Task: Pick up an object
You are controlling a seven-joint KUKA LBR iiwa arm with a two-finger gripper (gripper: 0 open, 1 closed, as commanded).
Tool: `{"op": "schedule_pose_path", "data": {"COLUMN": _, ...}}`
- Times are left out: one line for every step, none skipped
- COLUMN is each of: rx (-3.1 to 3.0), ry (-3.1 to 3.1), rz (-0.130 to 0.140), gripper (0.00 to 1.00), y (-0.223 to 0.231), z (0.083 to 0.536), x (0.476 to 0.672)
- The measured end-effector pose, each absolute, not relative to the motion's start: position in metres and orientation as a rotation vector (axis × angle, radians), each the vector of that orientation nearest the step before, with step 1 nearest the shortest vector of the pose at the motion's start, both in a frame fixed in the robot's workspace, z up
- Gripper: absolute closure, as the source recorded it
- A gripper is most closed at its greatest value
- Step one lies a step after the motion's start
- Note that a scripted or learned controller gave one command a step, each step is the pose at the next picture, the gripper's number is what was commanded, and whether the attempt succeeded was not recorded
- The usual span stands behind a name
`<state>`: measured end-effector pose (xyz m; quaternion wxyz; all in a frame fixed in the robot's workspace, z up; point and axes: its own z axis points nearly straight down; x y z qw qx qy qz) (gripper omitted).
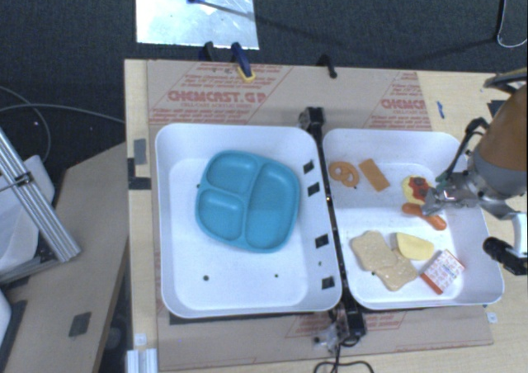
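The right bin (pixel 462 148) holds several toy foods. A pretzel (pixel 343 172) and a brown cracker (pixel 374 174) lie at its back left. A yellow and red piece (pixel 413 187) and an orange sausage (pixel 421 214) lie near the middle right. Two bread slices (pixel 381 257), a yellow cheese wedge (pixel 415 245) and a red and white packet (pixel 442 271) lie at the front. My gripper (pixel 438 199) reaches in from the right and hangs low, right over the sausage and beside the yellow and red piece. Its tip is partly hidden by its own body.
The left bin (pixel 177 280) holds a blue divided plate (pixel 247 200). A black divider (pixel 323 198) runs between the bins. The arm's grey body (pixel 502 167) hangs over the right bin's right wall. Cardboard lies under both bins.
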<state>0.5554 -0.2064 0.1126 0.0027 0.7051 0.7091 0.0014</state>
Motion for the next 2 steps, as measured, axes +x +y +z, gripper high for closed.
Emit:
{"op": "schedule_pose_path", "data": {"rx": 2.208, "ry": 2.224, "rz": 0.007, "gripper": 1.0, "y": -0.207, "z": 0.123, "x": 0.556}}
{"op": "schedule_pose_path", "data": {"rx": 2.198, "ry": 2.242, "rz": 0.015, "gripper": 1.0, "y": -0.043, "z": 0.188, "x": 0.565}}
